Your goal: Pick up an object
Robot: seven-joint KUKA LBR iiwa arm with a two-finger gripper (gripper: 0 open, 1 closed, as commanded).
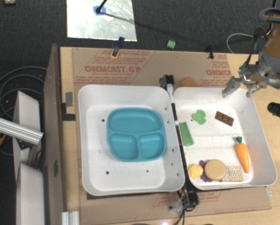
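Observation:
My gripper (238, 89) hangs over the far right corner of the right bin (264, 144). Its two fingers stand spread apart and open, with nothing between them. In this bin lie a green leafy toy (199, 116), a brown chocolate bar (224, 118), a green stick (185, 134) by the left wall and a carrot (243, 156) at the right. Along the near wall sit a yellow piece (194, 171), purple grapes (203, 166), a round tan bun (215, 169) and a patterned cracker (234, 173). The chocolate bar is the closest thing to the gripper, a little nearer and to the left.
The left bin (90, 139) bears a blue divided plate (136, 133). A black clamp (168, 82) sits where the bins meet at the back, with an orange piece (189, 82) beside it. Cardboard (130, 67) lies under both bins. Cables (18, 81) and a metal bar (15, 129) lie at the left.

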